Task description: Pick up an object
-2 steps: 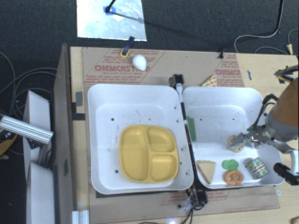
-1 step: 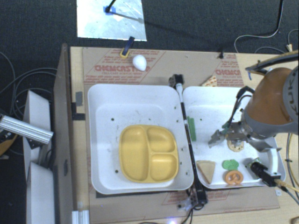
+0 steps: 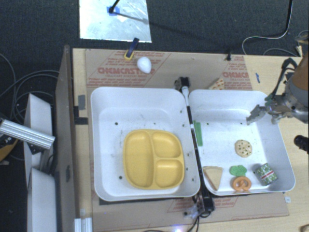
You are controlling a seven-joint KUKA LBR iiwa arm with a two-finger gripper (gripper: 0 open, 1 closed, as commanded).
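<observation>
The tabletop [image 3: 159, 64], covered by printed cardboard, carries two shallow white bins set side by side and touching along their inner walls. The left bin [image 3: 104, 105] holds one thing: a yellow divided plate [image 3: 153, 158] with three compartments, lying flat toward the bin's near side.

The right bin [image 3: 227, 103] holds the smaller objects. A green stick [image 3: 198, 134] lies along its left wall. Toward the near edge sit a tan wedge-shaped piece [image 3: 213, 177], a green leafy piece [image 3: 238, 170] just beside it, and a brown pretzel [image 3: 241, 183] touching the leafy piece's near side. To their right stands a small tilted can [image 3: 265, 174] with a green label. A round chocolate-chip cookie [image 3: 243, 148] lies apart from these, nearer the bin's middle.

The arm reaches in from the right, and its claw [image 3: 263, 115] hovers over the far right part of the right bin, its fingers [image 3: 254, 114] spread apart with nothing between them, well apart from the cookie.

Beyond the bins, a white egg-shaped ball [image 3: 144, 65] rests on the cardboard beside a small yellow and blue tool [image 3: 131, 49].
</observation>
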